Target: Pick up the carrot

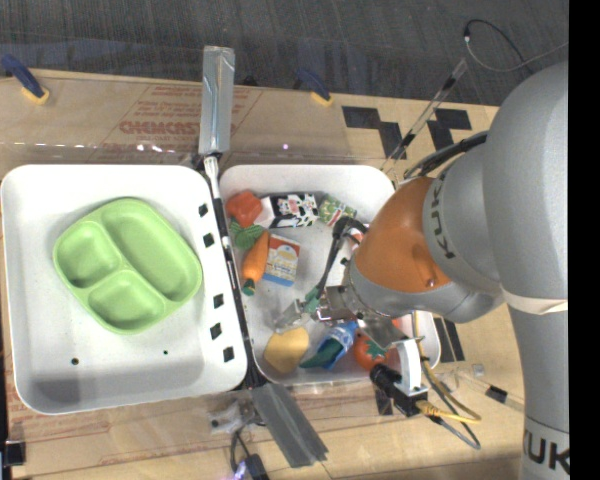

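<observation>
Cardboard covers the tabletop, and two shallow white bins sit on it side by side; the left bin carries a green divided plate, the right bin a jumble of toy food. From where I stand the carrot lies near the right bin's left wall, just beside a small carton, its orange body running roughly up and down the bin with the green top end toward the far side, near a red piece. The end effector hangs low over the middle of that bin, close to a yellowish fruit and a blue item. I cannot tell how its grasping parts stand, and I see nothing held. So the carrot lies to the arm's far-left, up and leftward in the view, and I judge the coming move must travel that way and line up across the carrot's long axis.
</observation>
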`<state>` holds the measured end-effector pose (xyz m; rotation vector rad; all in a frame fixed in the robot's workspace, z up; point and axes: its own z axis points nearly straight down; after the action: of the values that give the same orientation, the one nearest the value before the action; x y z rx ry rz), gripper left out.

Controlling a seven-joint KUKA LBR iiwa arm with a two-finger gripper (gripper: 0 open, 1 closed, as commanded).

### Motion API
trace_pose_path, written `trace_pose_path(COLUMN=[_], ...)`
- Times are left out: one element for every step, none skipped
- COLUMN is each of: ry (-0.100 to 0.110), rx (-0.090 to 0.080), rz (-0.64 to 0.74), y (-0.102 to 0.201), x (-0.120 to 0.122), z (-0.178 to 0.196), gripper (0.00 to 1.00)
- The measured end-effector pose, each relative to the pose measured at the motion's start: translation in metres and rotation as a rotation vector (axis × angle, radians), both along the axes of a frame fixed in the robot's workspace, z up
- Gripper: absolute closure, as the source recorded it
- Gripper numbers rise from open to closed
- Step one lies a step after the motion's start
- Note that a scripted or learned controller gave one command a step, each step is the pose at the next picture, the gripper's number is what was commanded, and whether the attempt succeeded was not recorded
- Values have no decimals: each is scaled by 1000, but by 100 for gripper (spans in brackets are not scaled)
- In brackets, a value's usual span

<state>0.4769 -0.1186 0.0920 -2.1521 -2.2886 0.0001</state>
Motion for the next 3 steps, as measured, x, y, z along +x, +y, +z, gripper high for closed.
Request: trace_pose_path(ry=[1,2,1], rx=[2,2,0], rz=[-13,434,90], y=[27,-1,19], x=[0,-1,0], z=[71,-1,-1], gripper=[0,0,0])
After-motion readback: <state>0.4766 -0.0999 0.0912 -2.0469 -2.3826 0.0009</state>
